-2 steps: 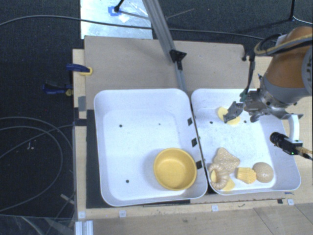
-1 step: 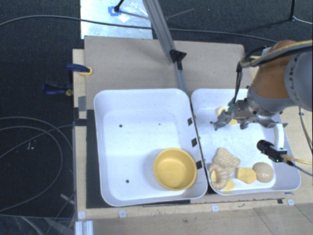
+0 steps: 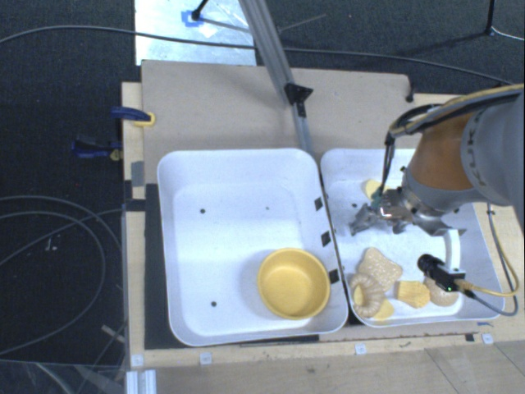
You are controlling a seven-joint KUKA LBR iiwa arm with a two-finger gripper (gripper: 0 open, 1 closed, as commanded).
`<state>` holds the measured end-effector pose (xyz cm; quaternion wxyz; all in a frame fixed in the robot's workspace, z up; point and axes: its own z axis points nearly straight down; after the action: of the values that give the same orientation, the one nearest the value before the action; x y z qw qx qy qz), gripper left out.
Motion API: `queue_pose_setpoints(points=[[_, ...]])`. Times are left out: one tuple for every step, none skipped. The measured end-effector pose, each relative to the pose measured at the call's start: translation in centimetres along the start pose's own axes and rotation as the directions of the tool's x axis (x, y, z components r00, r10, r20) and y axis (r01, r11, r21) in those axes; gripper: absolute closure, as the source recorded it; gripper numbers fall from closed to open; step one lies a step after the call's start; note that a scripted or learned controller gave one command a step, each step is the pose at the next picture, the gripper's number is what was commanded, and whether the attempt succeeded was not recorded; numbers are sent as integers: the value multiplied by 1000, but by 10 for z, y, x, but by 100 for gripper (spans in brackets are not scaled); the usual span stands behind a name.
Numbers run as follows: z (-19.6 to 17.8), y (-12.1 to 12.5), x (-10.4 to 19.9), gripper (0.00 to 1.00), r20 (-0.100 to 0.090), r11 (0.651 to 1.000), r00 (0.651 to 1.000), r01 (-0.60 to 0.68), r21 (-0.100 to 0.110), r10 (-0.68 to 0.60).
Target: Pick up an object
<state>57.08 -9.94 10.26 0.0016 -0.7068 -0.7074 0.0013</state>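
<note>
Camera view, gripper (image 3: 367, 218) low in right bin (image 3: 344, 167), finger state impossible to tell, wrist hiding bin's far side, pale food-like objects (image 3: 379, 279) heaped just below gripper, yellow bowl (image 3: 293, 282) in left bin (image 3: 189, 179).

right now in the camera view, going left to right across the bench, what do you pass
blue clamp → left bin → yellow bowl → right bin → claw, low in the right bin → grey arm

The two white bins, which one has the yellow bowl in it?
The left bin. The yellow bowl sits upright near its front right corner. The right bin has several pale beige and yellow items instead, with the gripper down in it.
</note>
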Motion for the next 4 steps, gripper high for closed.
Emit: queue_pose_setpoints(points=[[12, 0, 0, 0, 0, 1000, 1000, -1, -4, 1], [1, 1, 0, 100, 1, 1000, 1000, -1, -7, 1], [-58, 5, 9, 100, 1, 1000, 1000, 5, -11, -5], [-103, 3, 13, 100, 1, 1000, 1000, 5, -11, -5]])
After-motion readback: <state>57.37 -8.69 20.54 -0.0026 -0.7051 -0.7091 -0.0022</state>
